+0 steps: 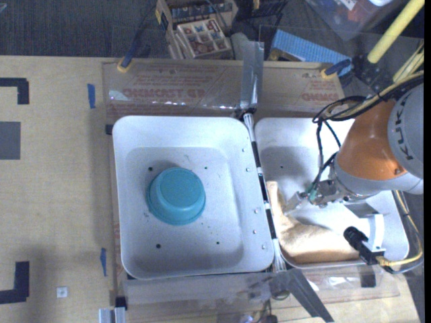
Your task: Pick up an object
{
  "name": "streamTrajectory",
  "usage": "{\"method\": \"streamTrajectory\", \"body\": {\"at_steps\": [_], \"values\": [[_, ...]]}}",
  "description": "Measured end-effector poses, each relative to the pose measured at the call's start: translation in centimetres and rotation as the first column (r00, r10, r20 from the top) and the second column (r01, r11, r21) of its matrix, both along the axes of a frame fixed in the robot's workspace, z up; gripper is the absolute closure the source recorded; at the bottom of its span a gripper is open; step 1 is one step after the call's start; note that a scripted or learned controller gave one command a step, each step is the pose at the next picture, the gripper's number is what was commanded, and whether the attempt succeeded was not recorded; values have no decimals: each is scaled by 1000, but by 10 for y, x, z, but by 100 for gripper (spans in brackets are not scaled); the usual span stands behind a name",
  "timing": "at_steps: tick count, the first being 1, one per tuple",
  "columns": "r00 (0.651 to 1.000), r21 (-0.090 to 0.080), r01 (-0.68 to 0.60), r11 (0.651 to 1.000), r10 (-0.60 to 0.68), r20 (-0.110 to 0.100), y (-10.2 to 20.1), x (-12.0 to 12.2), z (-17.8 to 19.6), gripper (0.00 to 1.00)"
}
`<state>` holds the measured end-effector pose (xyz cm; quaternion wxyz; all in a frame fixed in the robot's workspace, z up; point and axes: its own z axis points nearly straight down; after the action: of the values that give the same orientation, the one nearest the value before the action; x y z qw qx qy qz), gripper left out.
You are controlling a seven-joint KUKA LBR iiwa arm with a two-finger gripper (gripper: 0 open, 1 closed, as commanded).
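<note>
Currently, your tool (pixel 304 197) is low in the right bin (pixel 289 136), just above a tan cloth (pixel 316 241) heaped at that bin's near left corner. You cannot tell how it stands or whether it grips anything. A blue bowl (pixel 176 194) sits upside down in the left bin (pixel 135 140).

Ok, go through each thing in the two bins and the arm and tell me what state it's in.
Blue bowl: upside down, resting alone in the left bin.
Tan cloth: crumpled, lying along the near edge of the right bin.
Gripper: low in the right bin, right at the cloth.
</note>
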<state>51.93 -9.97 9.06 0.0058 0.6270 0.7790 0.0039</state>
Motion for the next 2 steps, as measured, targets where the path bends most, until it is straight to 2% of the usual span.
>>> {"method": "streamTrajectory", "body": {"at_steps": [1, 2], "values": [[985, 0, 174, 985, -174, -2, -23, 79, 0, 0], [969, 0, 246, 969, -246, -13, -54, 63, 85, 0]]}}
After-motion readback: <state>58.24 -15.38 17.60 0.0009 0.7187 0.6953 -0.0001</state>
